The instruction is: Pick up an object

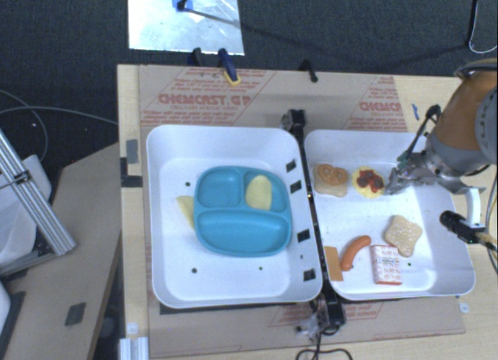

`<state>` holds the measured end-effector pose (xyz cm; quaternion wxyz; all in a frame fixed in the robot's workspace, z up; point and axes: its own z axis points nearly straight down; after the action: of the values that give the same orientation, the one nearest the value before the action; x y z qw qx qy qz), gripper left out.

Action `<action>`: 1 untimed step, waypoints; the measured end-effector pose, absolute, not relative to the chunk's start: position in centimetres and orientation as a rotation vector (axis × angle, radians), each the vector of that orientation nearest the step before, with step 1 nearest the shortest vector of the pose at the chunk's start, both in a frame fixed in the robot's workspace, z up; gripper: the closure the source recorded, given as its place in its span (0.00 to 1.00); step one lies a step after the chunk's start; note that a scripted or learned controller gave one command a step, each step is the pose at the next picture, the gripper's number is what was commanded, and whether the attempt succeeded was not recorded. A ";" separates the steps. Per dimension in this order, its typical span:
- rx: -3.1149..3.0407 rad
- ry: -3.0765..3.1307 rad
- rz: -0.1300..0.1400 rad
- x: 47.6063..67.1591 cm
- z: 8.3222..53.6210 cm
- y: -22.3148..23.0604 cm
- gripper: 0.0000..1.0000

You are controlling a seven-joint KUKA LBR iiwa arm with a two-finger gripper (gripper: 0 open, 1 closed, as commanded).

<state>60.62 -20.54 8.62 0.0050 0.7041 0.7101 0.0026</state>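
The right bin holds several toy foods: a pretzel-patterned biscuit, a small yellow tart with red topping, a toast slice, an orange sausage, a red-and-white packet and an orange cheese slice. My gripper comes in from the right and sits low in this bin, its tip just right of the tart. I see nothing between its fingers.
The left bin holds a blue divided plate with a yellow lemon-like piece in one compartment and a pale yellow slice beside it. A black divider separates the bins. The arm's body hangs over the right bin's far right corner.
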 end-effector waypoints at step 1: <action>2.203 2.230 0.012 65.2 15.4 -11.2 0.00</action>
<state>65.16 -11.23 15.42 0.0035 0.7028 0.7113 0.0037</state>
